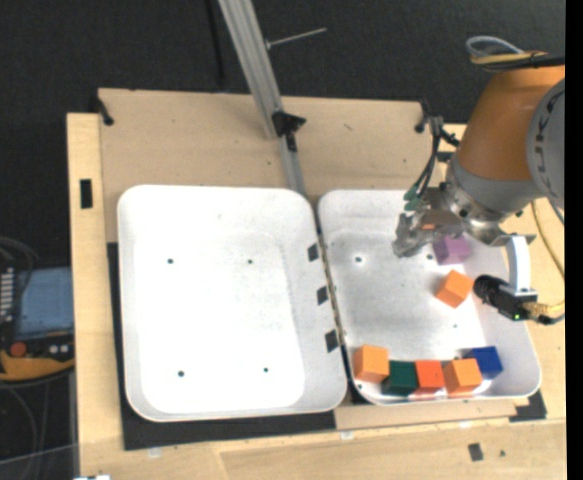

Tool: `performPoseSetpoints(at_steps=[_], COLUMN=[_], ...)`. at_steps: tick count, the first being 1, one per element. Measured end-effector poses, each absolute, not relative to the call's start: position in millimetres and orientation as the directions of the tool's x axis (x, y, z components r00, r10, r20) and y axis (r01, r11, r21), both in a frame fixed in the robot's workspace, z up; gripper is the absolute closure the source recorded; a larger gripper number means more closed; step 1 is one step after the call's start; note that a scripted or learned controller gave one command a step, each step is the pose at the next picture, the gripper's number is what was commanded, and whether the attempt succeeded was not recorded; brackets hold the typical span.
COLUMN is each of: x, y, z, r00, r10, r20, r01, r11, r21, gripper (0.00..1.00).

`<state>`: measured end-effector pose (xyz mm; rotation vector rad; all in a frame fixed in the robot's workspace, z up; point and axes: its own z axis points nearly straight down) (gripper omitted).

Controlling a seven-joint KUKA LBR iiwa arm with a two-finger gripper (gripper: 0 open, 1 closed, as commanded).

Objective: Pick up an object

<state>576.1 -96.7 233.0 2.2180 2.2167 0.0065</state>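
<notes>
My gripper hangs over the upper middle of the right bin, under the grey and orange wrist. Just to its right lies a purple block, partly covered by the wrist. An orange block sits a little lower, toward the bin's right side. Along the bin's front wall several blocks stand in a row: an orange block, a green block, two more orange blocks and a blue block. I see nothing between the fingers.
The left bin is beside the right one, joined by dark clips at the shared edge. A slanted metal pole rises behind the bins. A blue device with cables is off the bench at the left.
</notes>
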Motion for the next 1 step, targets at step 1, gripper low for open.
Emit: performPoseSetpoints(at_steps=[1], x=[577.5], y=[-97.6], z=[280.7], r00=[-0.004], r10=[1.000], r20=[-0.001], r01=[1.000], r11=[0.004], r21=[0.007], gripper=[1.00])
